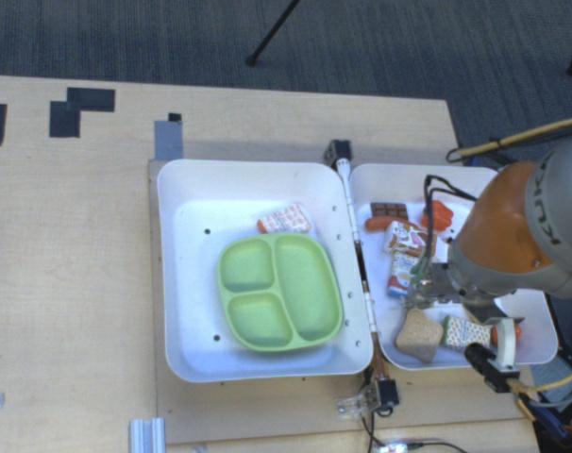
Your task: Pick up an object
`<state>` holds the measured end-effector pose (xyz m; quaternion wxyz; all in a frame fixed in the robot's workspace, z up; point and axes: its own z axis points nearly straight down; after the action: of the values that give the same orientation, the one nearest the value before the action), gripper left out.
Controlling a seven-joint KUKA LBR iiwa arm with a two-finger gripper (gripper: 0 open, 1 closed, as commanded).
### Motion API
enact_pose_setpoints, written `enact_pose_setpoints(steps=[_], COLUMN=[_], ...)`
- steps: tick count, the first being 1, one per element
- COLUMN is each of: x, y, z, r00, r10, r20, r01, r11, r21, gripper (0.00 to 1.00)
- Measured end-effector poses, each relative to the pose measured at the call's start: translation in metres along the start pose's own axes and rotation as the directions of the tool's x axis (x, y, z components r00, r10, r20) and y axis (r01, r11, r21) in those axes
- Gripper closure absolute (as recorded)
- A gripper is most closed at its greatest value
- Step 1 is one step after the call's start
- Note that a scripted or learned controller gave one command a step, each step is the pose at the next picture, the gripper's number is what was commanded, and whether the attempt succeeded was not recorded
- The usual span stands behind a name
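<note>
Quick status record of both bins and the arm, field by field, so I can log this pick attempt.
left bin: green divided tray; small red-and-white packet beside the tray's far edge
right bin: brown bar, orange item, snack packets, tan block, patterned packet
arm: over the right bin, orange band covering part of it
gripper: low over the right bin, just above the tan block
grasp: cannot tell

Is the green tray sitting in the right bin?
No, the green tray lies in the left bin, while the right bin holds small packets and the arm.
</note>
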<state>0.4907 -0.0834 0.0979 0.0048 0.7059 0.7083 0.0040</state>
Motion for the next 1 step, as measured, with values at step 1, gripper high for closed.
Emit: enact_pose_setpoints(steps=[1], x=[-0.0012], y=[0.0277], z=[0.0113], r00=[1.0], r10=[-0.001], r20=[-0.002], r01=[0.001], r11=[1.0], r21=[0.01], gripper=[1.0])
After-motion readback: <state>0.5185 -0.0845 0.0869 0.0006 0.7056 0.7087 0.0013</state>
